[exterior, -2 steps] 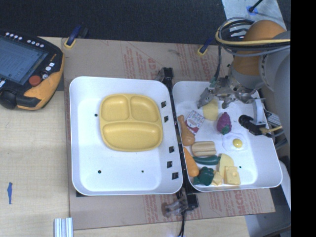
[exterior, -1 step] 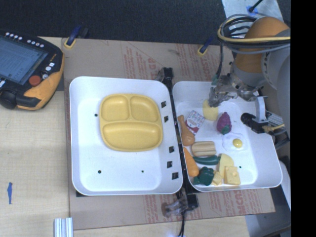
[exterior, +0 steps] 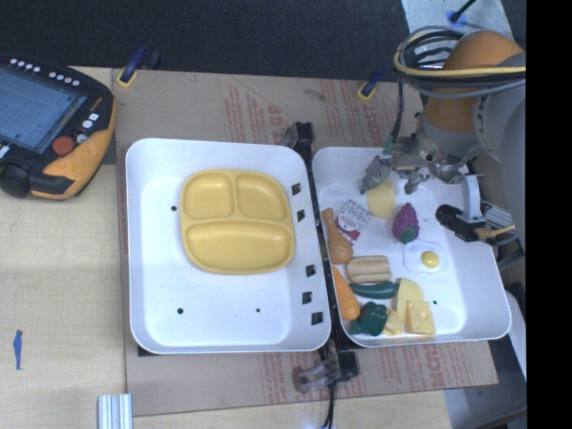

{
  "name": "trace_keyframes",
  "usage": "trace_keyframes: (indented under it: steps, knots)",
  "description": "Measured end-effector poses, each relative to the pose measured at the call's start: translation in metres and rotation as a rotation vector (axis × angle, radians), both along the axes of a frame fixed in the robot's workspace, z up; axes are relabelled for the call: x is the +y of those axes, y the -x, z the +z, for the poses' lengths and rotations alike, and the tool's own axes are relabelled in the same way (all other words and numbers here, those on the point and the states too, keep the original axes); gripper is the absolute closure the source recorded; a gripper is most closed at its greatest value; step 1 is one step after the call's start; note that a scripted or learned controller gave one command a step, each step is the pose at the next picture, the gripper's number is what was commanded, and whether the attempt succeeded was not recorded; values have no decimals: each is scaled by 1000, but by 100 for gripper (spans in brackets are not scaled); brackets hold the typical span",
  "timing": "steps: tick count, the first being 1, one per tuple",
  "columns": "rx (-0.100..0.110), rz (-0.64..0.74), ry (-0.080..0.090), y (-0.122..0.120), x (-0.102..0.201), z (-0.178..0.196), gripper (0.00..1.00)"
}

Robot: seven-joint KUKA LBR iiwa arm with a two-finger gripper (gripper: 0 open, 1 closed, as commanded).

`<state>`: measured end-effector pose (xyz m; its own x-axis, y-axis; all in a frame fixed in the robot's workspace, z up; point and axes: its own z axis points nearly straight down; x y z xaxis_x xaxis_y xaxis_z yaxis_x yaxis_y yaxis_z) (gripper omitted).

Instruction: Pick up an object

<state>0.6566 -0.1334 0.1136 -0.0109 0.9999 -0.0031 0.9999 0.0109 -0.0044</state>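
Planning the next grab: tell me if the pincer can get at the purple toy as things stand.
Probably yes. The pincer hangs over the right bin, just up-left of the purple toy. The toy lies apart from its neighbours, nothing on top; the pale yellow piece beside it is closest.

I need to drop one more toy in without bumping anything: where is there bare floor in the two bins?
Left bin: a bare strip rings the yellow divided plate, widest along the near wall. Right bin: crowded down its left side and near corner with toy food, and the hand hangs over the far end. A small patch lies near the fried egg.
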Motion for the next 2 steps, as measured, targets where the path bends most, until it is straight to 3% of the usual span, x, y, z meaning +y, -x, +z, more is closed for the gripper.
trace_keyframes:
  steps: [1,2]
  knots:
    - [0,-8,-2,0,-12,-22,0]
    - [1,-6,-1,0,-13,-10,100]
